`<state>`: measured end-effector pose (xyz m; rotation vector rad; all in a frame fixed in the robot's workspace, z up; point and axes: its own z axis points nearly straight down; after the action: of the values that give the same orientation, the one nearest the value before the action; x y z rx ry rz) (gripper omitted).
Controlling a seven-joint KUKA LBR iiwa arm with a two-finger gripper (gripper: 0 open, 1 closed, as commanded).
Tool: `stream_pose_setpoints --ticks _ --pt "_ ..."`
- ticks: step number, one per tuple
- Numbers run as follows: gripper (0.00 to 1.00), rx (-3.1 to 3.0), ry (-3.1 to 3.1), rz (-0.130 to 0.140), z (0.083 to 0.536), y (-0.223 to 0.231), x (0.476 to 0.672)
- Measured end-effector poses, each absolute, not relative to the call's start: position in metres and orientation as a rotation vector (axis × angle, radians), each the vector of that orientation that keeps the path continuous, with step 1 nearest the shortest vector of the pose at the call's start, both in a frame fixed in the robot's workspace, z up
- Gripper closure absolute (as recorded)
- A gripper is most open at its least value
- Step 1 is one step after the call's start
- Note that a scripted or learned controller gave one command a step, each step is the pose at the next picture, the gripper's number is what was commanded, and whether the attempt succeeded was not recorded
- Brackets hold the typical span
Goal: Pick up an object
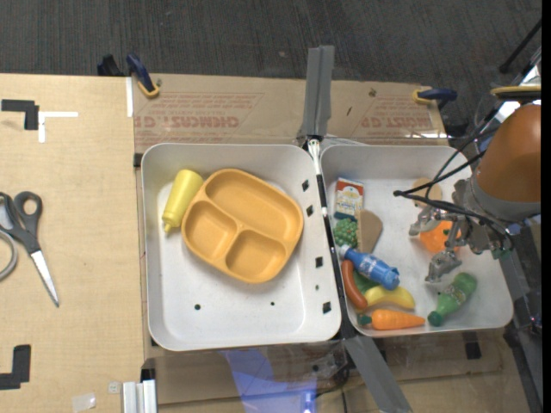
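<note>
Overhead, the arm's hand [437,249] hangs low in the right bin [389,163], its metal fingers [443,265] spread a little and pinching nothing. Just behind the hand sits an orange toy [433,235], partly hidden, and just beside the fingertips lies a green bottle [454,298]. Along the bin's left and front sides lie a carton of peas [348,210], a blue bottle [373,268], a red sausage [351,285], a banana [391,297] and a carrot [394,320]. The left bin [172,317] holds a yellow divided tray [237,224] and a yellow bottle [179,198] touching it. Scissors [33,239] lie on the surface [69,317].
</note>
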<state>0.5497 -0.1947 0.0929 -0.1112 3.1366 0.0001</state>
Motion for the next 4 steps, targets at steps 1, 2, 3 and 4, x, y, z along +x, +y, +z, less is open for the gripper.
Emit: stream_pose_setpoints --ticks 1,2,3,4 --pt "1.0 -0.118 3.131 -0.003 0.104 -0.194 0.552" --pt "0.0 -0.117 3.131 -0.003 0.104 -0.193 0.552" --pt "0.0 0.022 3.14 0.001 0.092 -0.171 0.533" --pt "0.0 0.15 3.134 0.001 0.092 -0.092 0.572"
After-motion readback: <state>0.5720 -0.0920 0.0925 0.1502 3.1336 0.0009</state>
